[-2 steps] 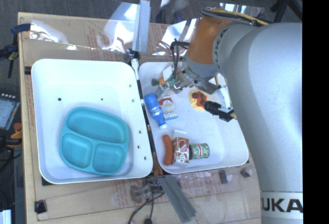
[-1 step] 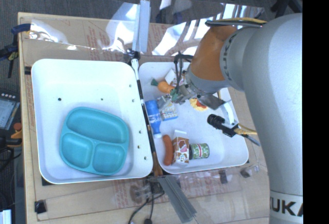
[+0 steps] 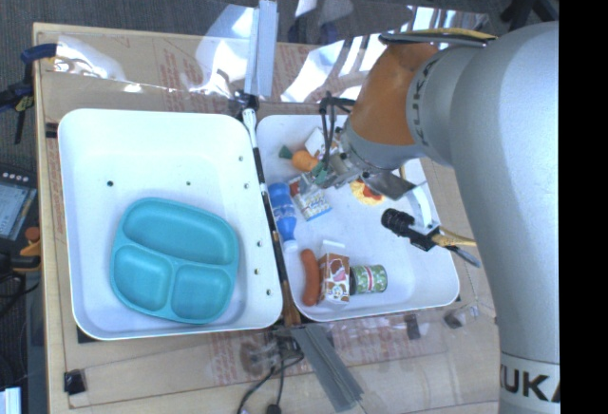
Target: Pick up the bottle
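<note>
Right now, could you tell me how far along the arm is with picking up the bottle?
Done: the arm has reached into the right bin, and its gripper hangs low over the clutter near the bin's upper left. In hand: nothing visibly; I cannot tell how the gripper is set. Left: the blue-capped bottle lies along the bin's left wall, just left of and below the gripper, not lifted, so grasp and lift remain.

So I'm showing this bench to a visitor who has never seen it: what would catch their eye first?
Most likely the big grey arm with its orange band, sweeping in from the right over the right bin. Next, the turquoise divided tray lying alone in the left bin. Then the clutter of small items under the arm, among them a blue-capped bottle lying along the right bin's left wall.
</note>
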